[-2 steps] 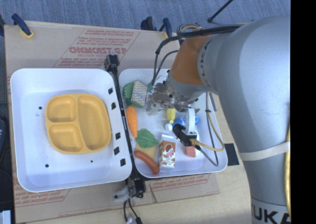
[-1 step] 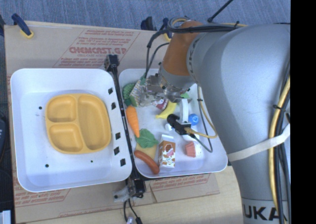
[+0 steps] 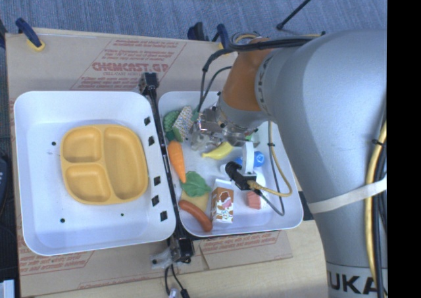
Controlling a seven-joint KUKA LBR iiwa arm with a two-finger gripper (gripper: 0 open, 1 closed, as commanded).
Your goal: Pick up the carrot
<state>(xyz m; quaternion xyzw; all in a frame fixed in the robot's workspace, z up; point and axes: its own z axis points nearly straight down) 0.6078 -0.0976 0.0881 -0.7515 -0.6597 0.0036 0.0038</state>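
The carrot, orange and tapered, lies along the left wall of the right bin, pointing toward the front. My gripper hangs over the back middle of that bin, up and to the right of the carrot and apart from it. The wrist hardware hides the fingertips. Nothing shows between them.
Around the carrot lie a green leafy item, a sausage, a small carton, a yellow banana, a green vegetable and a pink block. The left bin holds a yellow divided plate.
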